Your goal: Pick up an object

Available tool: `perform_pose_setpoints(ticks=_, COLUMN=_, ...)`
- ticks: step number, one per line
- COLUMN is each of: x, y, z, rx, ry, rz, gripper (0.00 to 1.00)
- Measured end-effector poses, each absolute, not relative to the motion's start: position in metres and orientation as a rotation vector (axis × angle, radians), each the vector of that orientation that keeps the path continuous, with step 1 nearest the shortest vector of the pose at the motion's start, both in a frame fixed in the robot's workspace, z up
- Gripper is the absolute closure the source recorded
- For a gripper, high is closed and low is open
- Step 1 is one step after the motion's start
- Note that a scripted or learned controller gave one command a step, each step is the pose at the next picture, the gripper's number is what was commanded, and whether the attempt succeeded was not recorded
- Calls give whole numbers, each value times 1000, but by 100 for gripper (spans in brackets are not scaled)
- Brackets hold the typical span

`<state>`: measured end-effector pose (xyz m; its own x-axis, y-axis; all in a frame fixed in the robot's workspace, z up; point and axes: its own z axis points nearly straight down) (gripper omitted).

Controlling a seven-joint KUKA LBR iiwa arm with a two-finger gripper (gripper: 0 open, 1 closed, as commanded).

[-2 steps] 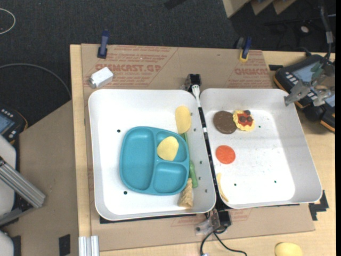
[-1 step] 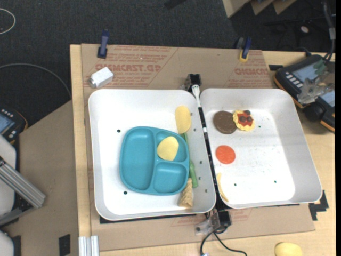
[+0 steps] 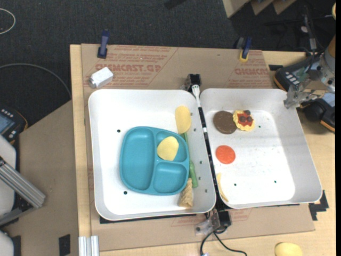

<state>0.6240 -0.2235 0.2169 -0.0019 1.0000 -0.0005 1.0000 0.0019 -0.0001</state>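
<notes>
Gripper (image 3: 294,96) hangs at the right edge of the frame, over the upper right corner of the right bin (image 3: 298,143); I cannot tell its state, and nothing is visible in it. Nearest to it are 3 small things in that bin: a topped cracker (image 3: 244,120), touching a brown disc (image 3: 224,121), and an orange disc (image 3: 225,154) lower. All lie to the left and a little down from the gripper. They are round, so no long axis matters.
</notes>
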Motion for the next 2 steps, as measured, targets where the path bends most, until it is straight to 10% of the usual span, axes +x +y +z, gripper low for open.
perform_pose_setpoints(ticks=1, x=656, y=-223, z=173, rx=2214, ry=2221, rz=2, gripper=100)
perform_pose_setpoints(ticks=2, x=659, y=-193, z=367, rx=2204, ry=2213, rz=15, gripper=100)
